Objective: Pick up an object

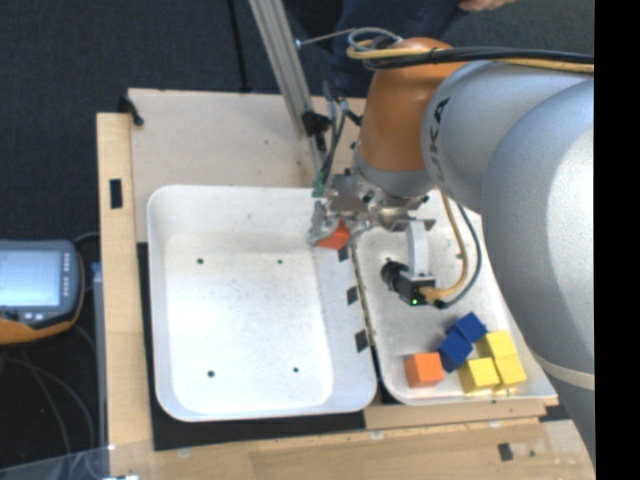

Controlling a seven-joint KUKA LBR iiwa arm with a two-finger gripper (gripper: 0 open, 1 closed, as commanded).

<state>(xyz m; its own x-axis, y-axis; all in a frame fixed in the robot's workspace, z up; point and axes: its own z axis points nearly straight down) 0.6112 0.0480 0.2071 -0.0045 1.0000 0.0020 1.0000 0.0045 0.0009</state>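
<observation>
A: Where are the fingers right now?

B: Over the near-right corner of the left bin, just by the seam where the two white bins meet. The grey arm with its orange band comes in above them from the right.

A: Are they holding anything?

B: Yes, a small orange-red block sits pinched between the tips, partly hidden by the metal of the fingers. They are closed in on it from both sides.

A: Is that block resting on the bin floor?

B: I cannot tell. It shows at the tips, over the bin's rim area, but the slant of the view hides whether it touches.

A: What else lies about?

B: In the right bin, well below and to the right of the fingers, there is a cluster: an orange cube, two blue blocks touching each other, and yellow blocks pressed against the blue ones. The orange cube lies just left of the rest.

A: And beside the fingers?

B: A black cable fitting with a green light hangs just to their lower right, with a yellow-black cable looping past it. An aluminium rail rises at a slant above them. Far to the left, off the counter, sits a handheld pendant with a screen.
</observation>
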